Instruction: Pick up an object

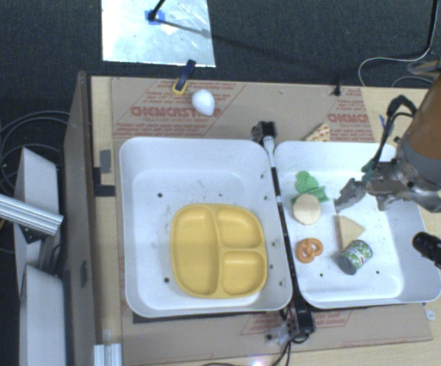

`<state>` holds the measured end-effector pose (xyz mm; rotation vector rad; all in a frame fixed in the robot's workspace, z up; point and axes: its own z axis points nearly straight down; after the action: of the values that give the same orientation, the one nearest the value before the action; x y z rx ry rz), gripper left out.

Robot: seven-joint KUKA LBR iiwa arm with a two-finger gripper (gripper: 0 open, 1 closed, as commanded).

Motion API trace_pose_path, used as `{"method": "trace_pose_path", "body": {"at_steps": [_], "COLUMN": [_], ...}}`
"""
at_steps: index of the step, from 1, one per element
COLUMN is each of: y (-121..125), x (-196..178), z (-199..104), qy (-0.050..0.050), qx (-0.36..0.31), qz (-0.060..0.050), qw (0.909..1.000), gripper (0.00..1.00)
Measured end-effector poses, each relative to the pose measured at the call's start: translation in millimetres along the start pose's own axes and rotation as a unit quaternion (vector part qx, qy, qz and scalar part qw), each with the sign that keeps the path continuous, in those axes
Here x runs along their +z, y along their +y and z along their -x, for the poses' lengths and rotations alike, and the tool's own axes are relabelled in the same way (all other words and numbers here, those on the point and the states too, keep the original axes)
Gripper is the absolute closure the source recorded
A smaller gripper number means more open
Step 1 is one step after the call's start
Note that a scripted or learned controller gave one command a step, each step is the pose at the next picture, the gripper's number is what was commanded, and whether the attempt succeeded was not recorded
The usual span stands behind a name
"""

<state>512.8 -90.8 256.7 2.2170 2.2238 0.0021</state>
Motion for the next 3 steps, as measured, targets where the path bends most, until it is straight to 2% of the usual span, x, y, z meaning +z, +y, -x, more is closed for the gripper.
{"method": "trace_pose_path", "body": {"at_steps": [1, 2, 3], "y": [-27.7, -25.9, 42.8], "x": [82.6, 157.6, 172.2], "z": [39.0, 33.6, 56.2], "qy": [0.000, 0.000, -0.001], "qx": [0.003, 0.001, -0.001], "qz": [-0.003, -0.002, 0.003], "qw": [1.0000, 1.0000, 1.0000], "gripper": [0.00, 0.00, 0.00]}}
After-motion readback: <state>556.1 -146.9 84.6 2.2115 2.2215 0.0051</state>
